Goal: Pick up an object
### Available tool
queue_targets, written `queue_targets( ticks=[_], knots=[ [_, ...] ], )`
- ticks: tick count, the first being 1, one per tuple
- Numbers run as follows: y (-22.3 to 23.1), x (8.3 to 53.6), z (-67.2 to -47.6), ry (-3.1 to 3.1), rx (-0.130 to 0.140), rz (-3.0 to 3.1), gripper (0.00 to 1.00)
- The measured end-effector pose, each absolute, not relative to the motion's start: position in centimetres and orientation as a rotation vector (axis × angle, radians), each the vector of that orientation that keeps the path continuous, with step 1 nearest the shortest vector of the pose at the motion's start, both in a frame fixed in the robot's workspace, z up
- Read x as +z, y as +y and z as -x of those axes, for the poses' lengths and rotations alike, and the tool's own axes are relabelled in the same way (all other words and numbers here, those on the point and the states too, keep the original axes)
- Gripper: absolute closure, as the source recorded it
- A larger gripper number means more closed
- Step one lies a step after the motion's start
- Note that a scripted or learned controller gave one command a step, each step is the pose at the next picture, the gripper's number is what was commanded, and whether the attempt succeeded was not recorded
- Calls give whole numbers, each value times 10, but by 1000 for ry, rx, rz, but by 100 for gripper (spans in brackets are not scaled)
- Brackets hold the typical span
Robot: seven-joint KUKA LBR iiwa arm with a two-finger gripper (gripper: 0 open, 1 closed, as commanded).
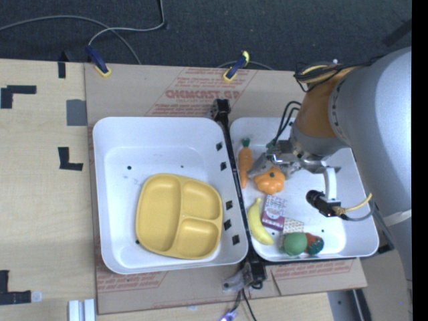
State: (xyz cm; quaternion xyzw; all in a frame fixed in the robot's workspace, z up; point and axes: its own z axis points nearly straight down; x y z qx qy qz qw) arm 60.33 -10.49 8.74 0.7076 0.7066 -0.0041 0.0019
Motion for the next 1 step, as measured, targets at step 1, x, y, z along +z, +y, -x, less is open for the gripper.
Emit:
queue_targets(
  ticks=[1],
  knots=[
    [-103,96,-604,2217,-9,-2219,100]
  ],
)
